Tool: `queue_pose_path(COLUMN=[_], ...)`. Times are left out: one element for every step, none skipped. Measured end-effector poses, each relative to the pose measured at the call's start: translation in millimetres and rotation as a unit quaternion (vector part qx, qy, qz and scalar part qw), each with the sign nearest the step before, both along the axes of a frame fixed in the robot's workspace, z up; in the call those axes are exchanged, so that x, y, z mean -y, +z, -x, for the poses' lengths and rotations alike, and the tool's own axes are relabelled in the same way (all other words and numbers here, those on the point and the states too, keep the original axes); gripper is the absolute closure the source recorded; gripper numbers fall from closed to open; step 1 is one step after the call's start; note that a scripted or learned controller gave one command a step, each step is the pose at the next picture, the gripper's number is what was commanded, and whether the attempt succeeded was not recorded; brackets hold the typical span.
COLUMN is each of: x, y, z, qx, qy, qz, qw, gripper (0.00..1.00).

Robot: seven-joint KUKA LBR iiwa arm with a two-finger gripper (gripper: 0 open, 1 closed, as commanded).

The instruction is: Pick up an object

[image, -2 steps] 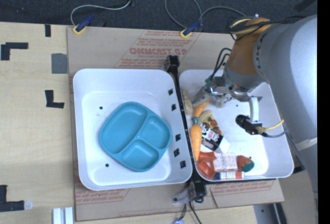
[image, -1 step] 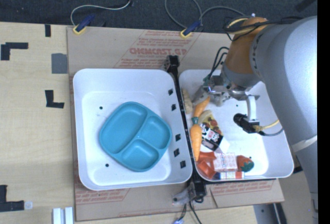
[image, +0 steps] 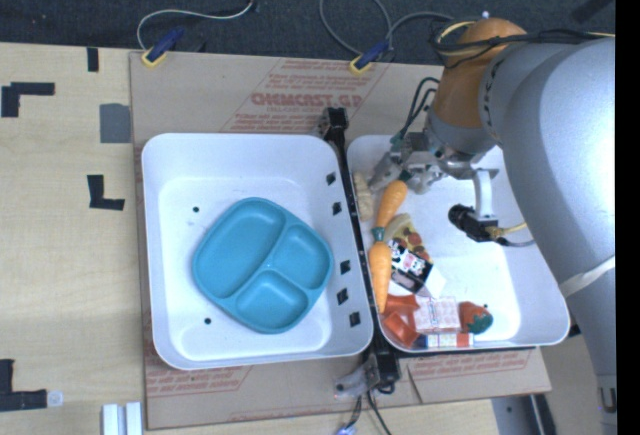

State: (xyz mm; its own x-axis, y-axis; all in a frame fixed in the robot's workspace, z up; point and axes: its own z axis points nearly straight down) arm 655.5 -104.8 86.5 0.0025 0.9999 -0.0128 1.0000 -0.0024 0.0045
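The claw (image: 408, 166) hangs low over the far left corner of the right bin (image: 535, 308), just above the upper carrot (image: 390, 200). Its tips seem to straddle that carrot's thick end, but whether the claw is spread or closed cannot be told from this slant, and nothing is clearly held between them. It probably sits there because the carrot is the nearest graspable piece, lying tilted against the bin's left wall.

Outward from the claw, a second carrot (image: 380, 268) lies nearer the camera along the same wall, making two carrots in all. Beside it is one small black-and-white packet (image: 410, 265), then one red item (image: 400, 325) with a white labelled box (image: 438, 313) resting on it, crowded into the bin's near left corner. A small teal piece (image: 482, 321) lies just right of the box.

Left of the right bin stands the second bin (image: 165, 178), two bins altogether on the tabletop, and it holds one blue divided plate (image: 262, 265) with three compartments.
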Motion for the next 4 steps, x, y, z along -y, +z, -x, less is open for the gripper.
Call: queue_pose_path(x=[0.7, -0.8, -3.4, -51.6], y=[-0.5, -0.6, 9.4, 98.8], z=[-2.6, -3.4, -3.9, 34.1], qx=[-0.001, -0.001, -0.001, -0.002], qy=[0.001, 0.000, 0.001, 0.003], qz=[-0.0018, -0.0007, -0.0025, -0.0066], qw=[1.0000, 1.0000, 1.0000, 1.0000], gripper=[0.00, 0.00, 1.00, 1.00])
